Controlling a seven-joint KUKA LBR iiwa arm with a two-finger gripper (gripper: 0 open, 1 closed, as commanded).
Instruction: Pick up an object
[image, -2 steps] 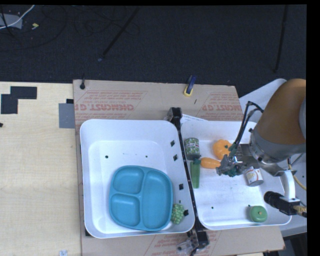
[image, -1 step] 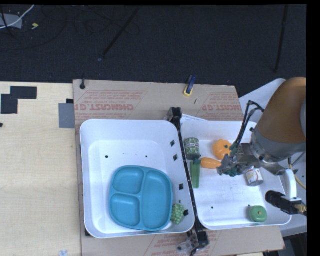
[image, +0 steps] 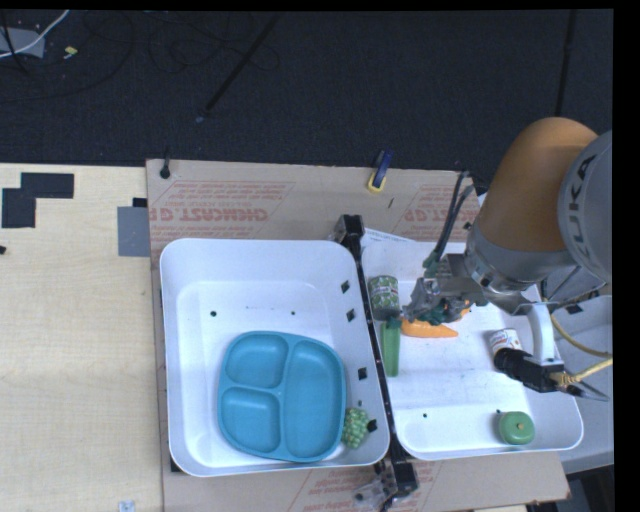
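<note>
The tool (image: 432, 305) is down in the right bin (image: 470, 445), near that bin's left wall, right over the orange carrot-shaped piece (image: 432, 328); whether its grip is open or closed on anything cannot be told from this angle. Just to its left stands a small clear jar (image: 383, 293), and below that lies a green stick-shaped item (image: 389, 350) along the wall. A white bottle with a dark cap (image: 508, 348) sits to the right, and a green round lid (image: 516, 428) lies near the bin's lower right corner. The left bin (image: 190, 300) on the worktop (image: 70, 350) holds a blue divided plate (image: 281, 396) and a green bumpy ball (image: 354, 427).
</note>
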